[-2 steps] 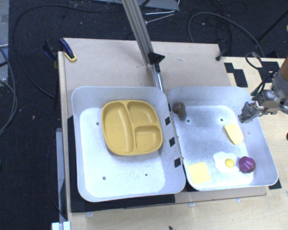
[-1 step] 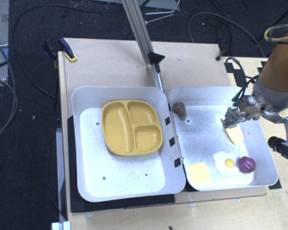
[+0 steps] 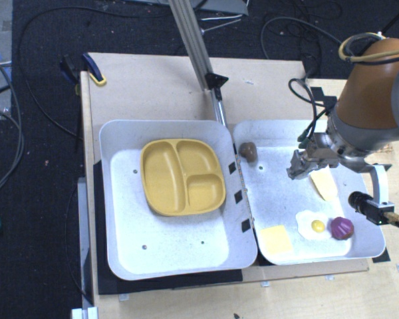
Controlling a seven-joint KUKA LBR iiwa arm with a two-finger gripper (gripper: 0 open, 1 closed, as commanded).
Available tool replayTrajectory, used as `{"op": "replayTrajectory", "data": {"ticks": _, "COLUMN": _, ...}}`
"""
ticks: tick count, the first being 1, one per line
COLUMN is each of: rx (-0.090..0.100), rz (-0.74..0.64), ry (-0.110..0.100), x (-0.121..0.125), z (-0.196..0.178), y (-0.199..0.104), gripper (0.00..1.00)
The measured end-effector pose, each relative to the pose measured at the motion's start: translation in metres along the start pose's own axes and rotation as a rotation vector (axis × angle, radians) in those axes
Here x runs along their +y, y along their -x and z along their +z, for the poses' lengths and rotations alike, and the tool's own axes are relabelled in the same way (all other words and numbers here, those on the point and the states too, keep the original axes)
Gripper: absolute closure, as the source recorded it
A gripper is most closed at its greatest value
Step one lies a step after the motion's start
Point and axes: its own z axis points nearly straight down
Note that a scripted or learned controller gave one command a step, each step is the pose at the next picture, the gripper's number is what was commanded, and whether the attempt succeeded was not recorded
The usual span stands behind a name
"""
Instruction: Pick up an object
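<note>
Over the right bin (image 3: 266, 138), pincer (image 3: 300, 169) hovers, grip state unclear; no writing legible.

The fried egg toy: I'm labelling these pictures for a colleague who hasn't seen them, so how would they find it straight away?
Look in the right white bin, along its near edge. There the fried egg toy lies flat between a pale yellow square and a purple ball. It is the sole white piece with a round yellow yolk in its middle.
</note>
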Motion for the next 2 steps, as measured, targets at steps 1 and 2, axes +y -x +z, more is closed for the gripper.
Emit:
{"op": "replayTrajectory", "data": {"ticks": 1, "rx": 0.001, "rz": -0.002, "ry": -0.002, "x": -0.013, "z": 0.009, "y": -0.055, "gripper": 1.00}}
{"op": "replayTrajectory", "data": {"ticks": 2, "rx": 0.000, "rz": -0.001, "ry": 0.000, "x": -0.015, "z": 0.010, "y": -0.099, "gripper": 1.00}}
